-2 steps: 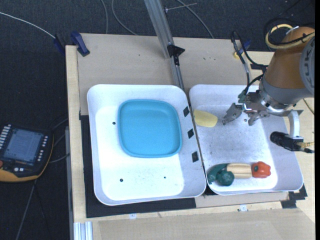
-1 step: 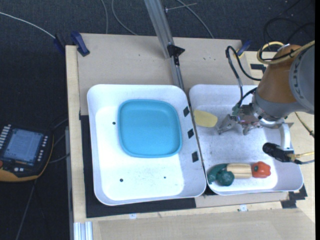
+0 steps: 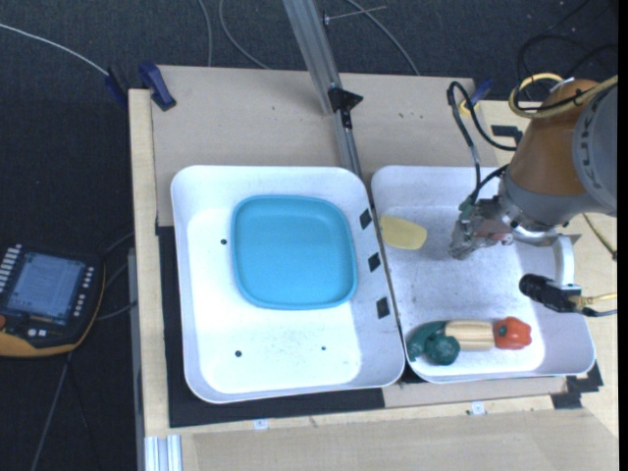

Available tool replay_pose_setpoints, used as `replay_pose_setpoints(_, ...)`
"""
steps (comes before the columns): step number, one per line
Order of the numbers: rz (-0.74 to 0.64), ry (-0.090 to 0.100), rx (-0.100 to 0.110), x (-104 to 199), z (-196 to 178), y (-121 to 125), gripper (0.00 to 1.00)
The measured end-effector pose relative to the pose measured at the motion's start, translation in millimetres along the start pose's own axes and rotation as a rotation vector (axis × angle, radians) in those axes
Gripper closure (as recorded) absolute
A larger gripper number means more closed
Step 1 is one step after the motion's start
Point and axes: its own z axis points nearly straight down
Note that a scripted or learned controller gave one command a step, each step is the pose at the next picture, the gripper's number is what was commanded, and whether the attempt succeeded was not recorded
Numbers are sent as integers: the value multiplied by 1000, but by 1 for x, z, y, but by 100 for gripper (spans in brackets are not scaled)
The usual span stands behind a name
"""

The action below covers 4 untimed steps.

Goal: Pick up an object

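In the camera view my gripper (image 3: 463, 246) hangs low over the right bin (image 3: 432, 283), in its upper middle part. A flat yellow piece (image 3: 403, 233) lies just to its left, apart from it. Along the bin's front wall lie a dark green object (image 3: 433, 345), a tan cylinder (image 3: 471, 335) and a red tomato-like object (image 3: 511, 333), side by side. Nothing shows between the gripper and the bin floor beneath it.
The left bin (image 3: 206, 292) holds a blue square plate (image 3: 292, 251). A metal pole (image 3: 319, 47) slants across the back of the bench. A handheld control pendant (image 3: 44, 294) lies on the floor at left.
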Motion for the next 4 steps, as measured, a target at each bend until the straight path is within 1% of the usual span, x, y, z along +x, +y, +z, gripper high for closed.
replay_pose_setpoints(1,0,-1,-2,4,-44,5,100)
replay_pose_setpoints(2,0,-1,-3,4,-97,6,100)
replay_pose_setpoints(3,-5,1,0,61,-109,-8,100)
replay_pose_setpoints(4,-4,1,1,111,-121,-19,100)
